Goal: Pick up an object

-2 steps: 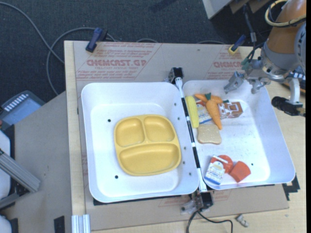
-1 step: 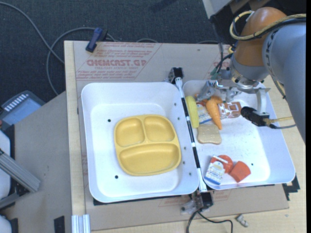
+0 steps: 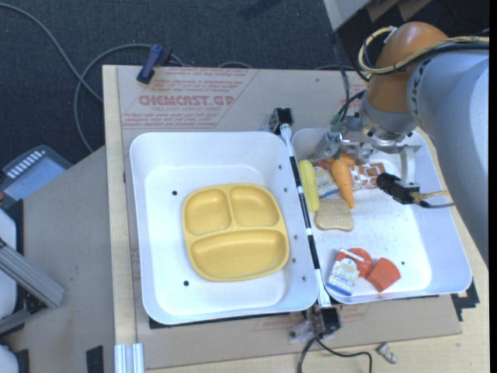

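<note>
arm reaching into the right bin over a carrot and a small packet

the gripper hangs low at the far end of the right bin, just above the carrot and the packet beside it; i cannot tell how its tool stands. a corn cob lies along the bin's left wall, a slice of bread sits just below the carrot, and a small carton rests beside a red block near the front. the left bin holds a yellow divided plate.
</note>
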